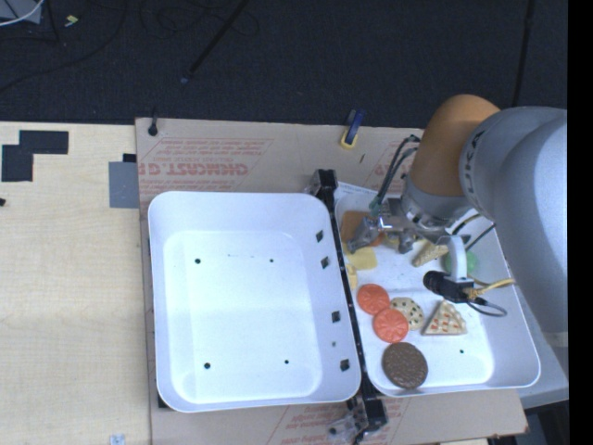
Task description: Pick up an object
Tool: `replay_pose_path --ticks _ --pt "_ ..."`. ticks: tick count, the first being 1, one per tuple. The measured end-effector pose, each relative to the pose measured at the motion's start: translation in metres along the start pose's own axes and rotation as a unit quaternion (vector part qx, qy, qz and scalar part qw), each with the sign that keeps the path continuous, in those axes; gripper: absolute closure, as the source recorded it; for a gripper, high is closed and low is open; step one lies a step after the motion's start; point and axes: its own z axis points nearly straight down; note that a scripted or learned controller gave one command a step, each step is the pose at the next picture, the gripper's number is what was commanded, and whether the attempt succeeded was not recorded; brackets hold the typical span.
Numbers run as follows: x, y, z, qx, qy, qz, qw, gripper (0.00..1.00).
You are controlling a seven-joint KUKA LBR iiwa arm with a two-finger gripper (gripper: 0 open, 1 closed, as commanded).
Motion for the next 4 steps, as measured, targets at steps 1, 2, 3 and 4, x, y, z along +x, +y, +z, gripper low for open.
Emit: replay_pose_path --ticks 1,2,3,4 --pt "0.014 -0.002 0.0 0.002 0.001 0.0 1.0 0.0" --pt "-0.035 -0.025 -0.001 0.002 0.0 0.002 1.0 0.0" --pt "0.012 -0.006 0.003 0.013 0.002 0.002 0.9999 0.0" --pt "-0.028 -0.021 -0.001 0.002 -0.001 0.002 1.0 0.0"
